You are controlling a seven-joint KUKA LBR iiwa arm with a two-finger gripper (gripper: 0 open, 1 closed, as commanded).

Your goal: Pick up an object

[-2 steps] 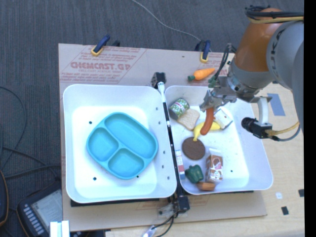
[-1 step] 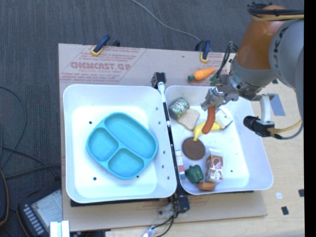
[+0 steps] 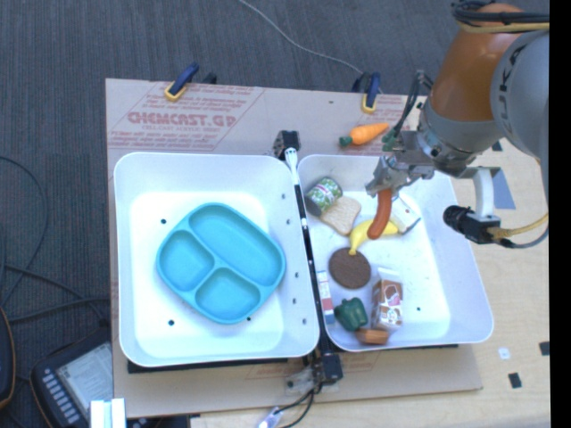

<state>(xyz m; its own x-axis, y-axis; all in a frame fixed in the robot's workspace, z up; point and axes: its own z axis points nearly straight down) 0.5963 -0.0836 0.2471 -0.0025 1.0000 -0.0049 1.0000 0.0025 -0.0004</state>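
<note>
The gripper [image 3: 385,185] hangs over the back of the right bin [image 3: 464,315] with a toy sausage [image 3: 382,216] dangling from it, upper end pinched between the fingers, lower end pointing down toward a yellow banana [image 3: 360,236] and a slice of bread [image 3: 340,214]. It looks clear of the bin floor, though the slant of the view makes that hard to be sure of. The sausage is likely light, stiff moulded plastic with a smooth, rounded skin (the sort that slides out of a pinch). Held by one tip, it can swing or slip; a grip nearer its middle, across the narrow width, would probably be steadier. The blue plate [image 3: 220,262] sits in the left bin [image 3: 125,239].
</note>
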